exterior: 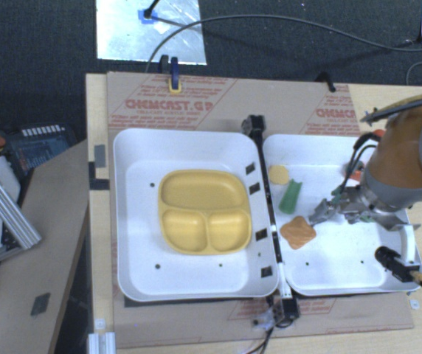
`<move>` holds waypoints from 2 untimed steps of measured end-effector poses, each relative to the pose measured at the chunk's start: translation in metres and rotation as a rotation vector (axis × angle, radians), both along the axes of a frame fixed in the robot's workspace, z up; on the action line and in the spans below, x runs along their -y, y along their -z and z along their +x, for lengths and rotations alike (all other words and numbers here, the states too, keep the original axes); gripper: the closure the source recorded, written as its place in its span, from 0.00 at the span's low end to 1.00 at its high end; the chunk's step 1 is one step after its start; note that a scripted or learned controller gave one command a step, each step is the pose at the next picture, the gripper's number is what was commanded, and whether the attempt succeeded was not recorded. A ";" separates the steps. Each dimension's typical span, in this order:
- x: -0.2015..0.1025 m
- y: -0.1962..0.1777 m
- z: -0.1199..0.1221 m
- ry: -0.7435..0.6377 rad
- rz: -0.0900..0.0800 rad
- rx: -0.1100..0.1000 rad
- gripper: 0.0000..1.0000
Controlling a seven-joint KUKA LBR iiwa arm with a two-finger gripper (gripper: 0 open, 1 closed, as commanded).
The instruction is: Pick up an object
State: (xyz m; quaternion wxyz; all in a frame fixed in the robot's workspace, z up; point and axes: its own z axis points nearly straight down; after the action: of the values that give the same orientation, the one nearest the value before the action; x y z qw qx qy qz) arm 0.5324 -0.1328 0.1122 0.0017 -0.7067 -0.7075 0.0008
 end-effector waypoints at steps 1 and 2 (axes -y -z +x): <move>0.000 0.027 0.001 0.001 -0.001 0.006 0.00; 0.000 0.015 0.003 0.000 -0.002 0.010 1.00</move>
State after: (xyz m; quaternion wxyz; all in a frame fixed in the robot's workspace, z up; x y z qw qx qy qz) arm 0.5353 -0.1332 0.0972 -0.0028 -0.7066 -0.7076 -0.0020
